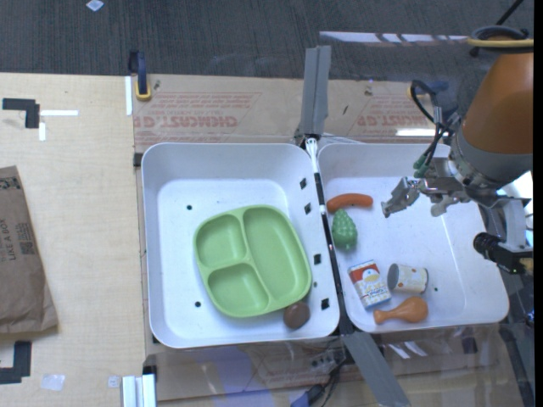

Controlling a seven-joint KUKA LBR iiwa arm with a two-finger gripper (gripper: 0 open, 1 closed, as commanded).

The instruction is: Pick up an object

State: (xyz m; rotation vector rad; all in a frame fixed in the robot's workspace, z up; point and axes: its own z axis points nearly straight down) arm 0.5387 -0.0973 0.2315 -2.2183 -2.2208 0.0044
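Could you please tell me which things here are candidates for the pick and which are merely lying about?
Job in hand: end effector; sausage; green pinecone toy; red carton; small can; drumstick; brown ball; green divided plate.

Lying about: paper bag; cardboard sheet.

Mirrored "CHEMCAZT" print on cardboard sheet [199, 108], unreadable print on brown bag [19, 244]

In the right bin lie an orange sausage [349, 201] at the far left, a green bumpy fruit [344, 229] just nearer, then a red-and-white carton [369, 283], a tipped cream cup [408, 277] and an orange drumstick [402, 313].
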